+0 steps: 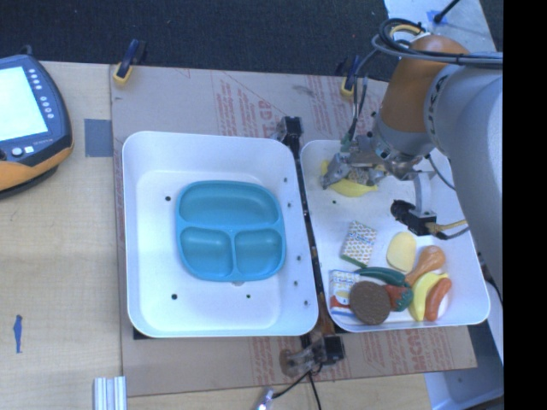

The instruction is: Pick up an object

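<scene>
My gripper (349, 173) hangs low over the far end of the right bin (318, 229), right on top of a yellow piece (352, 188) that shows beneath and beside it. Whether that piece is between the fingers cannot be made out. Toward the near end of the same bin lie a patterned packet (359, 242), a pale yellow round piece (401, 250), an orange carrot-like piece (426, 261), a green pepper-like piece (381, 276), a brown round cookie (370, 302) and a hot dog (432, 298).
The left bin (137, 229) holds a blue divided plate (231, 229). A tablet-like pendant (26, 122) lies at the far left of the bench. Clamps sit between the bins at the far (291, 130) and near (309, 353) ends.
</scene>
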`<state>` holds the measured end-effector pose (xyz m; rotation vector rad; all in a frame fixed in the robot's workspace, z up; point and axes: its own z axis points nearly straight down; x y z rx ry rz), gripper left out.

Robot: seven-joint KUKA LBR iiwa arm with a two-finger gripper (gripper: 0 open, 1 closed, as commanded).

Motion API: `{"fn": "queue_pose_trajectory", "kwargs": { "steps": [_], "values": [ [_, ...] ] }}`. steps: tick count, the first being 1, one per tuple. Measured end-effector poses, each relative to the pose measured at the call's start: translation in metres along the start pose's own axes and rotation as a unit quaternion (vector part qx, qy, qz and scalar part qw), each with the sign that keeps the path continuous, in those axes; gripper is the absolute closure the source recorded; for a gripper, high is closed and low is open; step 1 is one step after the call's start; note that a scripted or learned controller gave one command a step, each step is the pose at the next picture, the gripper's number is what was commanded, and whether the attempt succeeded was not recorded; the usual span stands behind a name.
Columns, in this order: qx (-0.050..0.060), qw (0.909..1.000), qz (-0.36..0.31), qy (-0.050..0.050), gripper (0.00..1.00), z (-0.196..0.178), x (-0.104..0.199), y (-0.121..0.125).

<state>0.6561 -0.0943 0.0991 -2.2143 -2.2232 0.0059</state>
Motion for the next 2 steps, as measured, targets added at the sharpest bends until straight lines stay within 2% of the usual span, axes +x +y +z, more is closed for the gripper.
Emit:
{"fn": "queue_pose_trajectory", "kwargs": {
  "steps": [1,2],
  "values": [
    [0.0,1.0,0.0,0.0,0.0,0.007,0.002,0.0],
    [0.002,1.0,-0.002,0.0,1.0,-0.003,0.002,0.0]
  ]
}}
